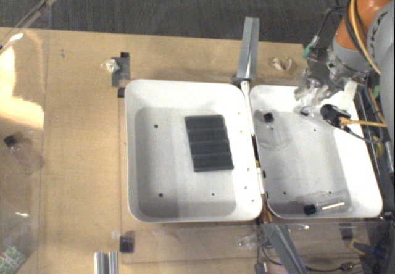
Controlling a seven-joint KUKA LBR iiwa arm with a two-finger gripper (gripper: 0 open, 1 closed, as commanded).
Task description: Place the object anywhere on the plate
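A dark grey ribbed plate (210, 143) lies flat in the middle of the left bin (142, 205). In the right bin (364, 199) lies a clear plastic bottle (276, 134) with a black cap, near the bin's left wall. A second clear item with a black end (322, 207) rests by the bin's near wall. My gripper (310, 97) hangs over the far right corner of the right bin, well apart from both clear items and from the plate. I see nothing held in it.
A grey upright post (249, 49) stands behind the seam between the bins. Another clear bottle (18, 153) lies on the wooden bench at far left. Cables (355, 123) trail from my wrist over the right bin's right side.
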